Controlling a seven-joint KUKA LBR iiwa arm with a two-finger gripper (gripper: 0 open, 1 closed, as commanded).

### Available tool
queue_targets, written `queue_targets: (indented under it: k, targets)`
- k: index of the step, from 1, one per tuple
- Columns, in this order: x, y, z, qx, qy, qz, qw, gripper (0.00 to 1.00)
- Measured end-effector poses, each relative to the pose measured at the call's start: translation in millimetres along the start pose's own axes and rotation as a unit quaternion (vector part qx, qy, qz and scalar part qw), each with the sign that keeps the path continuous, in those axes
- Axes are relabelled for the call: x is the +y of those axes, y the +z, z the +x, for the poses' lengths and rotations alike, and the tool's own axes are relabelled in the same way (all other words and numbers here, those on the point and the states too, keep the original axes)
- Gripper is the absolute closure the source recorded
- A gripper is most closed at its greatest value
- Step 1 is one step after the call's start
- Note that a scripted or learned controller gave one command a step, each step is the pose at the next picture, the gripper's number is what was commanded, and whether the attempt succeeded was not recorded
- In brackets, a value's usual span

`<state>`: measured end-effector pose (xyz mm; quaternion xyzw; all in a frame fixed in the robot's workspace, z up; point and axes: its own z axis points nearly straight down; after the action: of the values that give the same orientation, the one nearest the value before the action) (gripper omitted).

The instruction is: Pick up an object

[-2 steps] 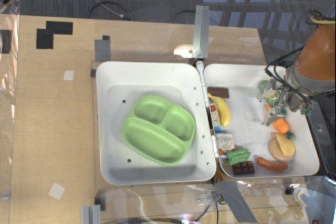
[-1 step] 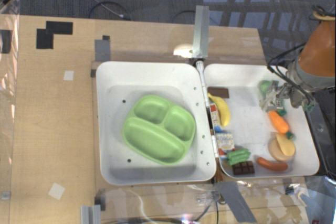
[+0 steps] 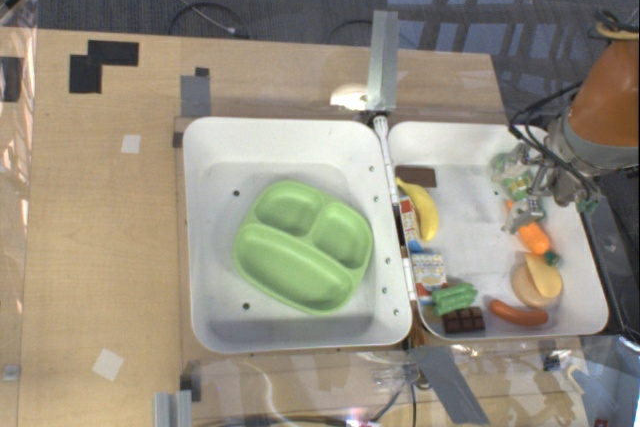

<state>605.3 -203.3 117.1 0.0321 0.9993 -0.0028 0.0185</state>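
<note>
The arm comes in from the right of the frame, and its gripper (image 3: 528,200) hangs low over the upper right part of the right bin (image 3: 470,165). How the jaws stand I cannot tell: the metal parts there blur together, and nothing is clearly seen between them.

Just below the gripper lies an orange carrot (image 3: 535,238), likely the thing aimed at. Further down sit a tan pear-like piece (image 3: 537,281) and a sausage (image 3: 517,314); a banana (image 3: 423,208) lies at the bin's left side.

The step in hand looks like the approach or descent before a grasp. Next, the jaws must settle astride one object, close, then lift.

The left bin (image 3: 210,315) carries a green divided plate (image 3: 303,244).
</note>
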Motion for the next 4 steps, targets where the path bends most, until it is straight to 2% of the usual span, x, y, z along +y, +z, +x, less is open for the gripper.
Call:
queue_targets:
  k: [1, 2, 3, 4]
  targets:
    - [-2.2, 27.0, 27.4, 0.012, 0.02, -0.001, 0.9997, 0.0]
    - [19.4, 25.4, 48.6, 0.011, 0.017, -0.001, 0.9998, 0.0]
    - [20.0, 10.4, 42.5, 0.003, 0.015, 0.0, 0.9999, 1.0]
    - [-12.4, -67.4, 106.2, 0.012, -0.153, -0.002, 0.9882, 1.0]
